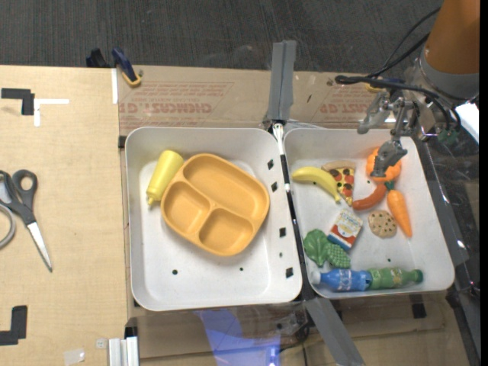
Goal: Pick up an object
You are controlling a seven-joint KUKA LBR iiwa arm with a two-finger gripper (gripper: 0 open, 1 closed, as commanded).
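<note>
Orange toy (383, 165), small and round, sits near the back of the right bin (438, 227), and from the camera view it is the thing directly under my gripper (390, 155). My fingers hang down over it with their tips at its top edge; they look narrowly parted, and nothing sits between them, so I hold nothing yet. Just in front of the toy lie a red sausage (369, 197) and a carrot (399, 211), both close enough to foul a careless descent. A pizza slice (342, 177) and a banana (314, 178) lie to the side, far enough off. To do this well, I judge I should centre over the round body, spread wide enough to pass both its sides, go down straight, and close only once the tips are below its widest part. A round, smooth thing may squirt out sideways, so a slow squeeze seems wise.
</note>
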